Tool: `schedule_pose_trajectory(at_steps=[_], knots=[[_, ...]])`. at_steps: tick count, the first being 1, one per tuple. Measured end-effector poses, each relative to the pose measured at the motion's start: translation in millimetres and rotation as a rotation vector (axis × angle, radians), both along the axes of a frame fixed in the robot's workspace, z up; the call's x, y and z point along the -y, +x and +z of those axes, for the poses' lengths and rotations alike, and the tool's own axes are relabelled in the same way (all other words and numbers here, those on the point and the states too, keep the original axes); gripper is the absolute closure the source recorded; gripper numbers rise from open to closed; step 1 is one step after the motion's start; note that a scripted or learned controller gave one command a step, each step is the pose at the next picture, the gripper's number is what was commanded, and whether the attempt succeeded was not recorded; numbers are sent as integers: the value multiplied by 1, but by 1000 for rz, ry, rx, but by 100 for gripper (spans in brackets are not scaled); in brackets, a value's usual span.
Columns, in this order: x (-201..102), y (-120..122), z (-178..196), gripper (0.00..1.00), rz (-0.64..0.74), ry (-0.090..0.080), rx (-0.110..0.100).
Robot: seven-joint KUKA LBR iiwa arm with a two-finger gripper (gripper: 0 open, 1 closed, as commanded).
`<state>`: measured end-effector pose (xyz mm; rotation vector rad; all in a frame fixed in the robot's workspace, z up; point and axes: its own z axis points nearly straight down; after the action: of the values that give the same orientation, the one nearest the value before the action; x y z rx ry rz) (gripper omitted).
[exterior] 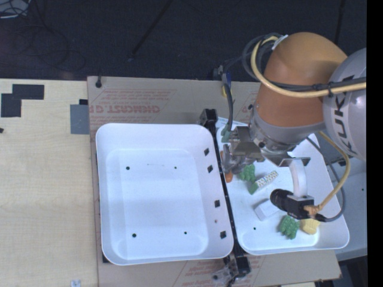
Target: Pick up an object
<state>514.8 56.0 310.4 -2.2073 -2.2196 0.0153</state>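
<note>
Here we find the pincer [235, 153] by the right bin's [257, 239] left wall, a green piece [247, 173] just beside it toward the near edge, its spread impossible to tell.

Arm [302, 82] extends over the right bin [336, 239], gripper [237, 152] low near its left wall, just beside a green piece [247, 173]; a white block [262, 208], second green piece [288, 226] and yellow piece [310, 226] lie toward the front.
</note>
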Motion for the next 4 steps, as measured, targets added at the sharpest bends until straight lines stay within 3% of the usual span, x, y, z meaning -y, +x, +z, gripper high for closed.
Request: schedule_pose_trajectory(at_steps=[1,2,3,4], knots=[[65,-21,40,100,-11,-3,15],[62,-20,47,100,-6,-2,9],[159,-37,-21,100,-16,-3,5],[71,-37,146,100,3,2,31]])
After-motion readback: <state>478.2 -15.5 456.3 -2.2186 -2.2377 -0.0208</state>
